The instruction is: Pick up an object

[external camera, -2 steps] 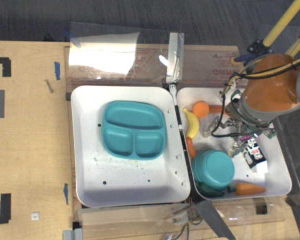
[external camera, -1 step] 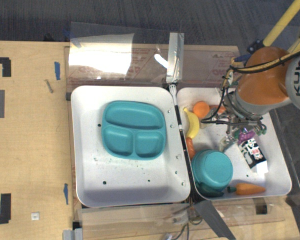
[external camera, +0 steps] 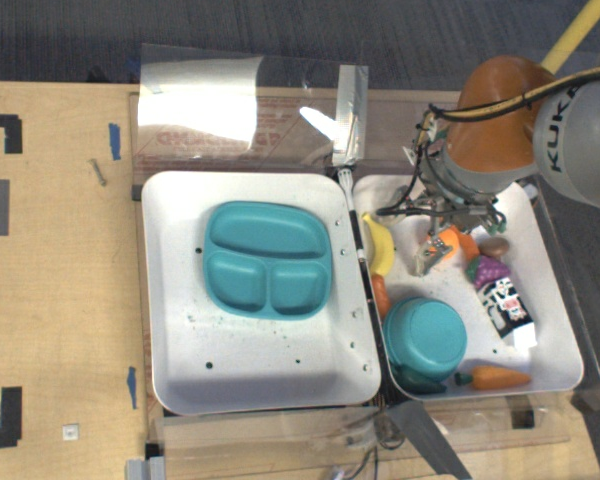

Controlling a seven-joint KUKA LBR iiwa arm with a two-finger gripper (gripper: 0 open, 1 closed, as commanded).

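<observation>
Wooden bench (external camera: 50, 298) carries two white bins. At right of frame we see the gripper (external camera: 442, 236) low among toys in the right bin (external camera: 555, 338), beside a banana (external camera: 380, 245). We cannot tell its grasp.

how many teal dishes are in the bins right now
2. A teal divided plate lies in the middle of the left bin. A teal bowl sits toward the near side of the right bin. Others could be hidden under the arm.

Pincer (external camera: 442, 251) amid right bin (external camera: 558, 308) clutter
</observation>
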